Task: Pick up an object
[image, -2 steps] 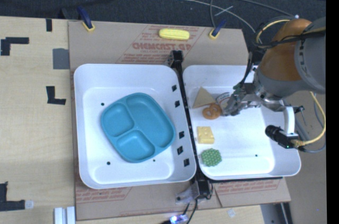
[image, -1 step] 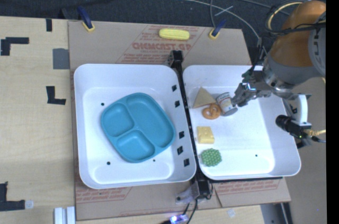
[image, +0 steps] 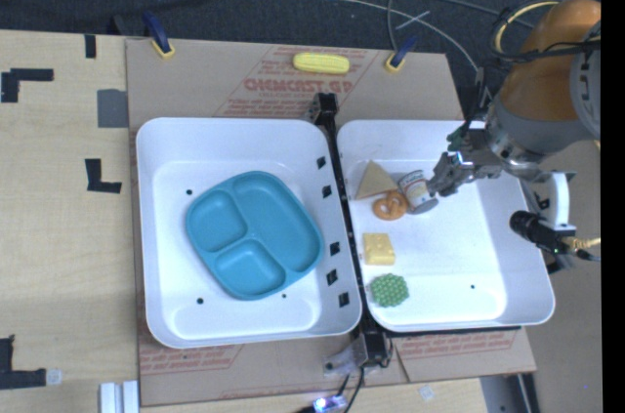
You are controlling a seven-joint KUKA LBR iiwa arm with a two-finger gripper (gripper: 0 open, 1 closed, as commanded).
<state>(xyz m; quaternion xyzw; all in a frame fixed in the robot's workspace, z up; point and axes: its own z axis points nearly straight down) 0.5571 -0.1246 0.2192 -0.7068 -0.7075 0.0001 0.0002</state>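
Gripper (image: 422,194) low in right bin (image: 488,304), tip at small brown pretzel-like piece (image: 390,206), just left of jaws & touching or nearly. Jaw state: cannot tell, tip blurred. Tan wedge (image: 375,179) just above-left; yellow block (image: 379,249), green ball (image: 390,290) farther down

The grey, rounded KUKA arm (image: 547,108) carried a broad glossy orange band (image: 566,25) above its wrist. A loop of yellow and dark cabling curved beside that band. Below the wrist sat a darker grey block with black fittings, ending in a metallic two-finger gripper (image: 430,186). A white bracket and a black, knob-like part hung off its lower side.
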